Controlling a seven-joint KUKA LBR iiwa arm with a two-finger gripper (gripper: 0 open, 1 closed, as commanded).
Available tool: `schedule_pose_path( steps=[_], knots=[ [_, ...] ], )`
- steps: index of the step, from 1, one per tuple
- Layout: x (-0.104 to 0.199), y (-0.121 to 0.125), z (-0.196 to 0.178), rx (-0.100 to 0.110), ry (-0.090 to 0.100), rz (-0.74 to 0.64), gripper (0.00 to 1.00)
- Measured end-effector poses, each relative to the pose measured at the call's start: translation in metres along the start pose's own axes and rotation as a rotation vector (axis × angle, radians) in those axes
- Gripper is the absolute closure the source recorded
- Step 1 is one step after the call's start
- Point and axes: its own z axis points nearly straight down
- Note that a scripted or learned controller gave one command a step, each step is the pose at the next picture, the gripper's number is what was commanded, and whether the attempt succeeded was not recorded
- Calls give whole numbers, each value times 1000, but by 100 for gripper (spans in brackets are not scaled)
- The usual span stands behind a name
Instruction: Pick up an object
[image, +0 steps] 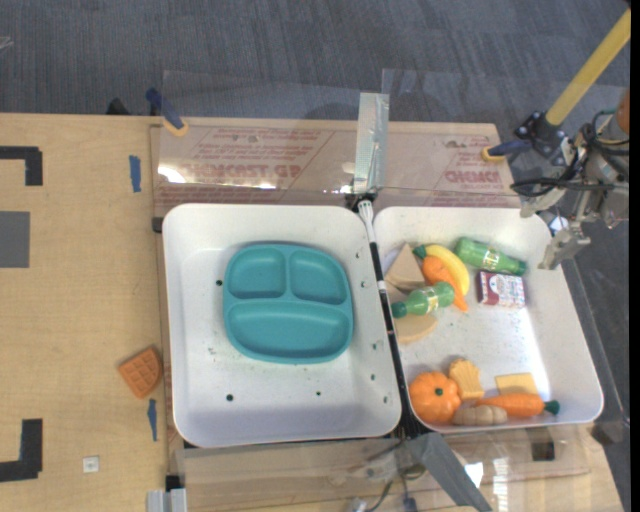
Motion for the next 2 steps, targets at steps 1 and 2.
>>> schedule_pose_path(
  steps=[1, 2],
  knots=[
    [24, 53, 139, 1, -5, 115, 0],
    [33, 121, 148, -2, -3, 71, 0]
  ],
)
